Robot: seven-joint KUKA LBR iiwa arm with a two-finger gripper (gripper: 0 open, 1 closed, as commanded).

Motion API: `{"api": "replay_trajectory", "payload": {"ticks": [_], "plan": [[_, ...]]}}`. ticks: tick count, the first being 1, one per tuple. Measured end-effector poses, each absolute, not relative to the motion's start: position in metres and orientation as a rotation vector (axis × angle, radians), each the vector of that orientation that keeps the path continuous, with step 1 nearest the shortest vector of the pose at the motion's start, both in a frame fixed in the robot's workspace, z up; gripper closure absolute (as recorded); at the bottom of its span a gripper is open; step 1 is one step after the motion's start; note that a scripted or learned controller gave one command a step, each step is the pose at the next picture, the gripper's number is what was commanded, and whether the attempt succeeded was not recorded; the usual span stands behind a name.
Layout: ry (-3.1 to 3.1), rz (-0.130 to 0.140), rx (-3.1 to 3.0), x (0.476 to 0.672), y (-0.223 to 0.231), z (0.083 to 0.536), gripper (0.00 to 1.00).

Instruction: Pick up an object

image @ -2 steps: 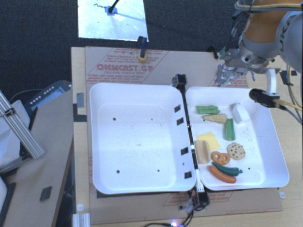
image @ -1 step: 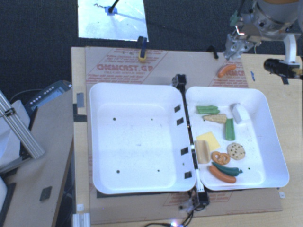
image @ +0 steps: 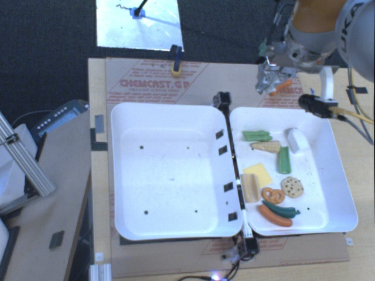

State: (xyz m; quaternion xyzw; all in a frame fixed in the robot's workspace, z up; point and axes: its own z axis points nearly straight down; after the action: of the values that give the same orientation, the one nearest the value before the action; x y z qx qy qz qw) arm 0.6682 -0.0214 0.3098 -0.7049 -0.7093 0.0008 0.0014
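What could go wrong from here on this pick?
1. The gripper sits above the right bin's far rim with something orange at its tip; whether that is firmly gripped is unclear, so it may drop outside the bin.
2. The pretzel, cookie, sausage and green pepper lie packed together; a descent there may nudge neighbours or grab two.

Just one fixed cam, mounted up high, looking down at a slant over the tabletop (image: 193,75), both white bins (image: 170,168) in frame, arm (image: 328,16) entering from the right.
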Motion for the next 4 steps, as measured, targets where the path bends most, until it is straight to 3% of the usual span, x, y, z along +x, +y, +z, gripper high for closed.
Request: {"api": "replay_trajectory", "payload": {"ticks": [1, 2, 3, 4], "plan": [[-2.245, -0.023, -2.206, 0.669, 0.108, 0.418, 1.00], [-2.222, 0.015, -2.209, 0.660, 0.119, 0.254, 1.00], [-2.235, -0.021, -2.220, 0.670, 0.134, 0.381, 1.00], [-2.225, 0.009, -2.211, 0.667, 0.153, 0.244, 1.00]]}}
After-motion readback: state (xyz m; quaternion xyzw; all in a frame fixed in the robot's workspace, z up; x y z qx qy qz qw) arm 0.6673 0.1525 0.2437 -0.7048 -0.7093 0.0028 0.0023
